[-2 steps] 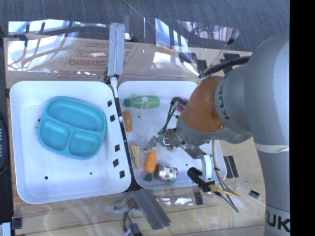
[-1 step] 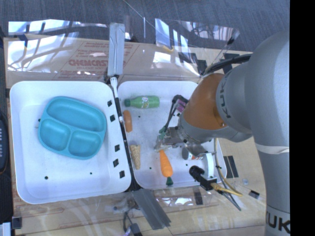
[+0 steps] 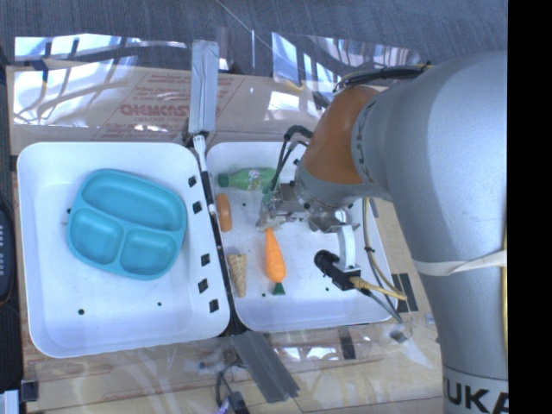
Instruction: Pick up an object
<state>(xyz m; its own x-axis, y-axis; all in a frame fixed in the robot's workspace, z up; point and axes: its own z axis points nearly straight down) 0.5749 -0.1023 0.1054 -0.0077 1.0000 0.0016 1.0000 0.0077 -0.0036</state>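
One carrot [image 3: 274, 258] just below jaws [image 3: 270, 213] | right bin [image 3: 345, 313] | jaw state unclear

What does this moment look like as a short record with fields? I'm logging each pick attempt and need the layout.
left bin: holds a blue divided plate
right bin: holds a carrot, a green bottle, an orange piece by the divider, and a tan cone
gripper: low over the right bin, just above the carrot's upper end
grasp: cannot tell; nothing seen between the fingers
arm: reaches in from the right
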